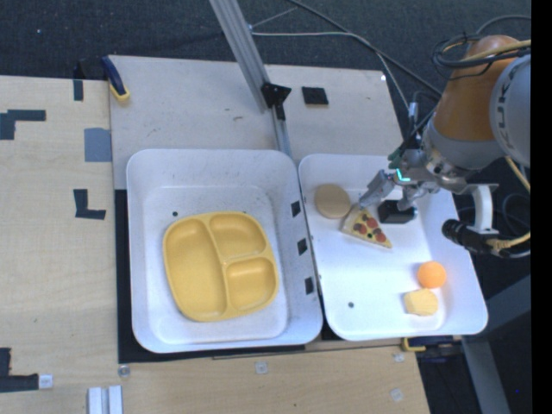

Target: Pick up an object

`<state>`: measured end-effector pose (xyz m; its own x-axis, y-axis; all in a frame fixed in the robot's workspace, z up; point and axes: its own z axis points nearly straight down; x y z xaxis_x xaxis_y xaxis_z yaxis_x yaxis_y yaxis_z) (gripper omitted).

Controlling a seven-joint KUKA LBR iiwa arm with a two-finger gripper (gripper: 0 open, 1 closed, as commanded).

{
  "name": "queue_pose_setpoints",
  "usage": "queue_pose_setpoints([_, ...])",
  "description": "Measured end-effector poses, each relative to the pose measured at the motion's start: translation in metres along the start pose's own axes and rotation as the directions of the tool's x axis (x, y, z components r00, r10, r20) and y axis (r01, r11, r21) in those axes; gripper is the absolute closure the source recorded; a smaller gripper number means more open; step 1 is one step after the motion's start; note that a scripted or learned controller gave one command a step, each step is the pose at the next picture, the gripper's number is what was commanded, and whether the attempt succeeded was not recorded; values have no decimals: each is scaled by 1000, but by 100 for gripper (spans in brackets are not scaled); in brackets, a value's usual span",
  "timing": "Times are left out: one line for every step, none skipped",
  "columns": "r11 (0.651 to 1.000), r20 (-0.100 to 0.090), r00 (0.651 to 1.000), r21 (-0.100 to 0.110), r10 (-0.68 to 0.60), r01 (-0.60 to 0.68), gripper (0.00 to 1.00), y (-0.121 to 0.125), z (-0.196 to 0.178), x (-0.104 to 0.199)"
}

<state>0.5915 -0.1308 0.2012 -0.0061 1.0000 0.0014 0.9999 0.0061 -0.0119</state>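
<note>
Pizza slice (367, 228) lies in right bin (379, 313), upper middle, just beside a tan round cookie (331, 201). Pincer (388, 201) low over the slice's upper edge; fingers spread apart, nothing between them. Orange ball (431, 274) and yellow piece (421, 302) at bin's near right. Yellow divided tray (221, 264) in left bin (142, 231). No legible writing.

Single fixed camera above my bench, slanted down over both white bins (138, 257); my arm (479, 102) enters right.

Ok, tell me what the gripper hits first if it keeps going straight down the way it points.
Most likely the pizza slice: the gripper is angled down toward it in the right bin. The round cookie lies just beside that line. Depth is hard to judge from this slanted view.
</note>
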Motion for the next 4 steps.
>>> queue_pose_setpoints([1000,0,1000,-3,0,0,0,1,-1,0])
queue_pose_setpoints([1000,1,1000,1,1,-1,0,-2,51,-5])
queue_pose_setpoints([1000,3,1000,-3,0,0,0,-1,115,-9])
queue_pose_setpoints([1000,4,1000,-7,2,-1,0,0,116,-9])
